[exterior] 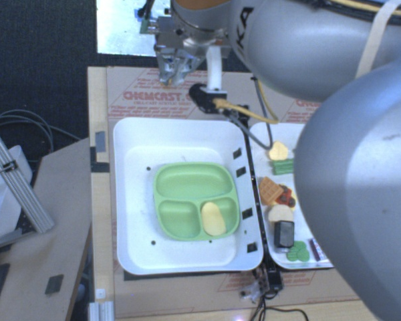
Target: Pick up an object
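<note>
My gripper (172,69) hangs above the bench beyond the left bin (130,179); I cannot tell its grip. The yellow piece (214,218) lies well apart, in the green divided plate (187,192).

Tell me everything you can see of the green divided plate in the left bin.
The green plate is a pale green, plastic-looking tray with rounded corners and three compartments: one wide across the top, two smaller below. It lies flat, near the middle of the left white bin, slightly turned. A pale yellow oval object rests in its lower right compartment; the other two compartments look bare. The gripper is above the bin's far edge, away from it.
</note>
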### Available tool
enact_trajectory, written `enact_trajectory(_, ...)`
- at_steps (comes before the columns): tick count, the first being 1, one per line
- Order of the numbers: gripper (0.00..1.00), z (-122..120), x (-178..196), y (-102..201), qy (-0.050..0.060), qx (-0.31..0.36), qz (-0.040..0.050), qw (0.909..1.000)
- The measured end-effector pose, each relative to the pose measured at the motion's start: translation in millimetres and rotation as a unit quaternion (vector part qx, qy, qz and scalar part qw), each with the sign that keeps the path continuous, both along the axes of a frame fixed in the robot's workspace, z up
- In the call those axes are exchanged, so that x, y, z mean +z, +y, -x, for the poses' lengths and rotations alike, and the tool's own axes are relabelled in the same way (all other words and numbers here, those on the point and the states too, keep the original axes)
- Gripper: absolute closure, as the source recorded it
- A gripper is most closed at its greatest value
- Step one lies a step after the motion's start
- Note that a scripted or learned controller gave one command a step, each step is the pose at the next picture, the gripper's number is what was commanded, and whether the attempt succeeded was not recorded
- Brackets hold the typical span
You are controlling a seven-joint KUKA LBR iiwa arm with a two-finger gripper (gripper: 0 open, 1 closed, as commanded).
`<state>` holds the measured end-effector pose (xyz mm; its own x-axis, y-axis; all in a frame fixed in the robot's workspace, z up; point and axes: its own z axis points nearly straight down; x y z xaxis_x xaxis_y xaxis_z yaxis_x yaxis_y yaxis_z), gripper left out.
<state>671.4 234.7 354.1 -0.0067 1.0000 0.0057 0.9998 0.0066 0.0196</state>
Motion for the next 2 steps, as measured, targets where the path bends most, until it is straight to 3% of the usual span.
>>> enact_trajectory(1,1.0,6,-154,-1,0.016,-0.003,0.0046,0.9999)
enact_trajectory(2,1.0,2,-104,0,0.007,-0.002,0.0018,1.0)
